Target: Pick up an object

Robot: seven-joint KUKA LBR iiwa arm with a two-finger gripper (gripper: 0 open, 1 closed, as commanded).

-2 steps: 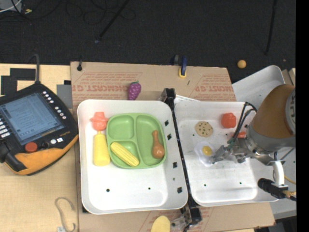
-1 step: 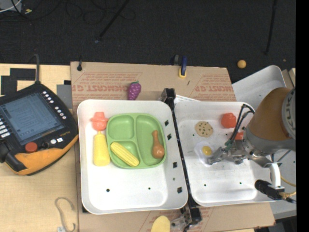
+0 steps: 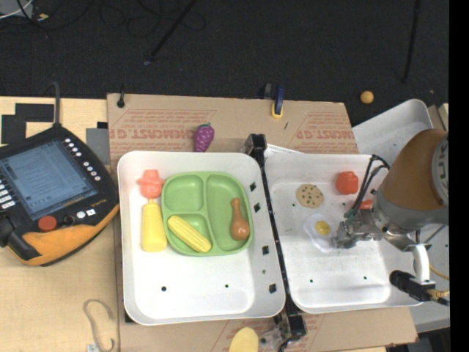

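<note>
Hovering low over the right bin (image 3: 366, 288), the gripper (image 3: 346, 237) sits just beside the fried egg (image 3: 320, 229) near the bin's middle; honestly can't tell how its fingers stand. The flat egg could easily slip out, and the cookie (image 3: 310, 194) is close enough to get bumped.

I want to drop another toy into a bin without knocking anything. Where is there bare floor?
Left bin: the near strip below the green plate is bare; its far half is crowded by the plate, the corn and the yellow bottle. Right bin: the near floor is open, bordered by the gripper and the fried egg; the cookie fills the far part.
</note>
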